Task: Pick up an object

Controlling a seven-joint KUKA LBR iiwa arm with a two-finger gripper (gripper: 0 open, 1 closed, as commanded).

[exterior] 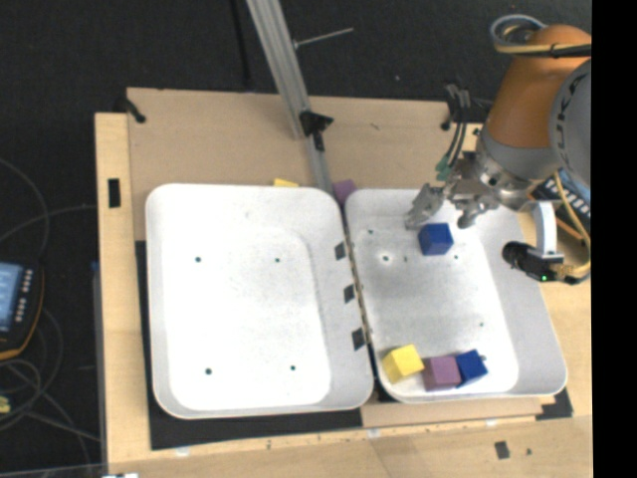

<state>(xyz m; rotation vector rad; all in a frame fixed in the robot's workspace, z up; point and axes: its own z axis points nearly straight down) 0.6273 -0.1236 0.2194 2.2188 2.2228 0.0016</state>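
- The two-finger gripper (445,207) hung with its fingers spread and nothing between them; the small blue cube (435,239) sat just below its tips on the floor of the right-hand shallow white bin (518,307).
- To my eye, a good grasp meant squaring the fingers on opposite faces of that cube before closing.
- Farther toward the bin's near rim lay a yellow block (402,362), a purple block (442,371) and a darker blue block (471,365), huddled together.
- The grey arm with its orange band (528,88) reached in from behind the gripper, wrist bent steeply downward.
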